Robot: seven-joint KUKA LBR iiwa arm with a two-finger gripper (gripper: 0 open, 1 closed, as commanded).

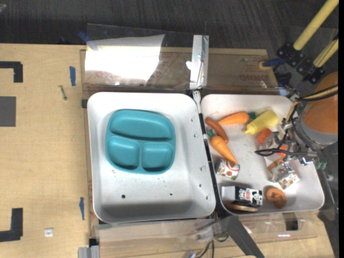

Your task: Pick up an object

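Toward the table's left edge: shallow white left bin (97,160), holding a teal three-compartment plastic plate (141,140) near its middle, flat.

Next, right of the shared wall: shallow white right bin (317,198), crowded. Along its left side, a red-brown sausage-shaped toy (216,128), then a lower orange plastic carrot (223,148), tip aimed at the table's front-right. Just behind, an upper orange plastic carrot (235,119), long axis nearly parallel to the table's back edge, thick end rightward, next to a yellow plastic squeeze-bottle toy (262,121). Nearer the front edge: small white cup with red print (227,169), black-and-white printed box (248,195), brown round toy (276,196).

Farthest right, over the bin's right half: gripper (283,152), low among loose cables. Grip state: cannot tell. Nothing seen held.

Likeliest pick, judging by closeness: small crumpled printed packet (285,177), just in front of the gripper, lying skewed, long axis unclear. Probably light, soft, crushable and slippery; best pinched across its narrow middle. Carrots probably light, stiff and smooth; best taken across the thick end, square to the long axis.
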